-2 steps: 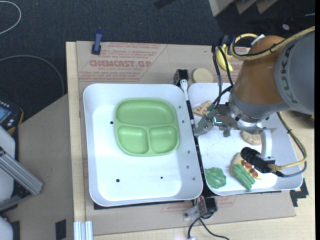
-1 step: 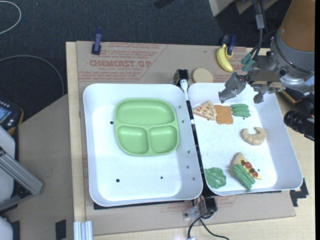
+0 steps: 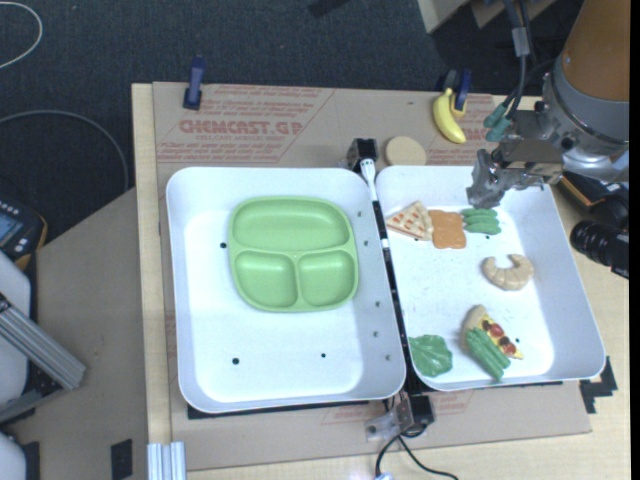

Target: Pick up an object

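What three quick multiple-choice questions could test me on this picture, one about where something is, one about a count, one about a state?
1. Where does the green tray lie?
A. left bin
B. right bin
C. bench

2. How many compartments has it?
A. two
B. three
C. five

3. The gripper is
A. over the left bin
B. above the right bin's far edge, by a green item
C. touching the banana

Answers: 1 A, the tray sits in the left bin. 2 B, one wide section and two small. 3 B, it hangs just above the green item.
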Controlling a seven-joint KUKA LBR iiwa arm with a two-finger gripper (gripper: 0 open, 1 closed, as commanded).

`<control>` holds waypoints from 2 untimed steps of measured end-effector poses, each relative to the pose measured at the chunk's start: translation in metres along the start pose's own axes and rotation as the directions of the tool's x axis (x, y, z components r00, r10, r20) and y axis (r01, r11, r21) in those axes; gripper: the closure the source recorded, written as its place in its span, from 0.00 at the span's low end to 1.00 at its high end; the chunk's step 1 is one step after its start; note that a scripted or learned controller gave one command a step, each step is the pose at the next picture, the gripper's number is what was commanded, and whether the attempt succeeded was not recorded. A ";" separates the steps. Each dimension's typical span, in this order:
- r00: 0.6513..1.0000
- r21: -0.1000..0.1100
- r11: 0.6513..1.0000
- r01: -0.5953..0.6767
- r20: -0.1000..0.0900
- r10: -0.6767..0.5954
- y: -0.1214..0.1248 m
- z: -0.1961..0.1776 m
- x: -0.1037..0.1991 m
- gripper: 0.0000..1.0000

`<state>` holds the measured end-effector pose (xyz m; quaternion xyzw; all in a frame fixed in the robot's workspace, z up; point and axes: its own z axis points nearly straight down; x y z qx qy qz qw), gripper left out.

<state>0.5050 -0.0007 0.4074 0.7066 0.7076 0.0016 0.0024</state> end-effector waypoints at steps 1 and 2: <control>1.000 0.015 1.000 0.000 -0.002 0.000 -0.024 0.061 0.022 1.00; 1.000 -0.007 1.000 0.008 -0.005 -0.008 -0.025 -0.032 0.095 1.00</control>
